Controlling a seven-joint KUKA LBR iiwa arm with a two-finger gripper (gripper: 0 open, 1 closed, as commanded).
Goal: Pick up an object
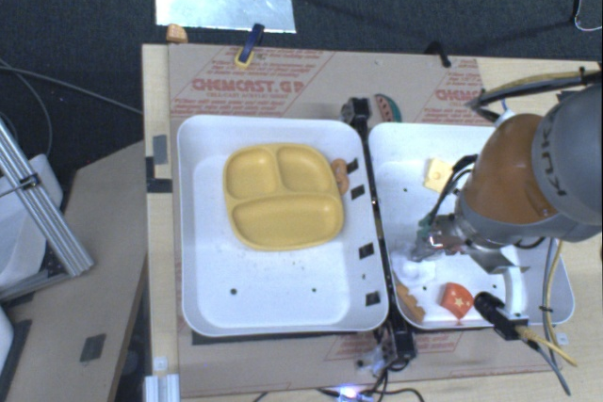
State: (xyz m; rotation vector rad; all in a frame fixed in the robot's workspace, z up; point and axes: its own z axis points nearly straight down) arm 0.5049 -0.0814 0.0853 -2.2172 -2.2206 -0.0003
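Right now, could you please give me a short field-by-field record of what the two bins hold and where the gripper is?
left bin: yellow divided tray; small orange piece beside the tray's right edge
right bin: yellow block near the top; red object and small brown piece near the bottom
gripper: low over the right bin's left part
grasp: cannot tell

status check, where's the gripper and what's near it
Gripper low in right white bin. Red round object just beside it, not held. Small yellow square piece farther back. Arm hides the bin's right side.
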